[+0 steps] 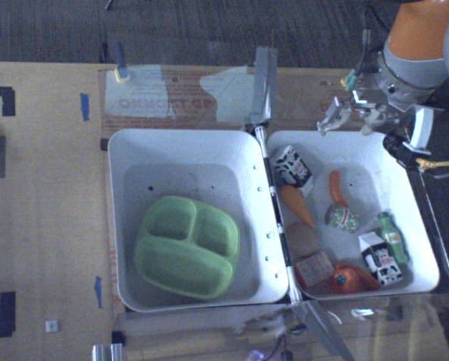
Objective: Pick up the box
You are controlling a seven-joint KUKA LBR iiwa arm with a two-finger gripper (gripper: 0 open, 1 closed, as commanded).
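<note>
The gripper (350, 119) hovered above the right bin's (423, 224) far rim, fingers spread and empty, because the box (292, 165) waited below.

A pale wooden desk (43, 224) filled the left and centre of the frame, marked with black tape corners (4, 100) and small blue tape strips (84, 105). Along the top edge ran dark carpeted floor (209, 13) — thin black legs stood on it, upper left.
</note>
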